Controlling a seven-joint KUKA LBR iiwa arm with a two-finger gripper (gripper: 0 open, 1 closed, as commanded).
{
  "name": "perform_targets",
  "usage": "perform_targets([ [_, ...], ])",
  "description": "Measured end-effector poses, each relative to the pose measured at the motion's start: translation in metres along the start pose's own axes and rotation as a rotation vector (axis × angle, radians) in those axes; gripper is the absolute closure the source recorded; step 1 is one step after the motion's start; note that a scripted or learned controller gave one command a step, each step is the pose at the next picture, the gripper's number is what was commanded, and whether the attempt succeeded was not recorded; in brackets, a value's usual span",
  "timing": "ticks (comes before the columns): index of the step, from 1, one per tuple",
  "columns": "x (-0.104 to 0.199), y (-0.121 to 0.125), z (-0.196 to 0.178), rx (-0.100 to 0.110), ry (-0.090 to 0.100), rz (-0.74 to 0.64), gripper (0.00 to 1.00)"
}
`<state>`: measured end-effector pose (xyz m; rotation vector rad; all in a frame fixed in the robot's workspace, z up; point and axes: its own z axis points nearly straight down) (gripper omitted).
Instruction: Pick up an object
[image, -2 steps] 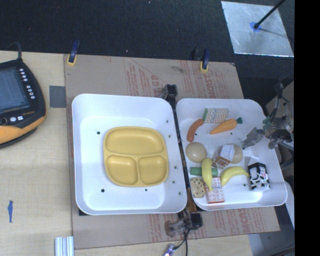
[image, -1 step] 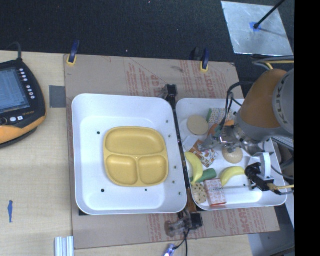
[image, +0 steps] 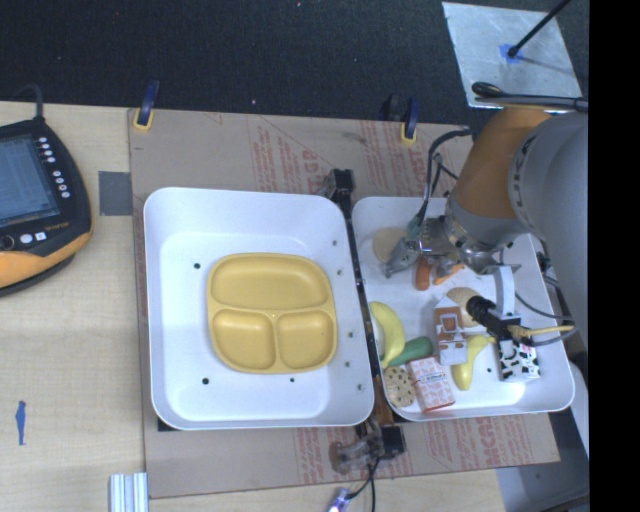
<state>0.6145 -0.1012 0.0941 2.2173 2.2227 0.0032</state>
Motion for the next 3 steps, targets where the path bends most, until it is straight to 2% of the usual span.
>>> perform_targets([
  [1, -0.007, 0.039, 0.005, 0.015, 0.002, 0.002, 0.00],
  [2, 0.003, 0.041, 0.003, 0.009, 0.002, -0.001, 0.00],
  [3, -0.034, 0.042, -0.093, 0.003, 0.000, 0.000, 0.00],
])
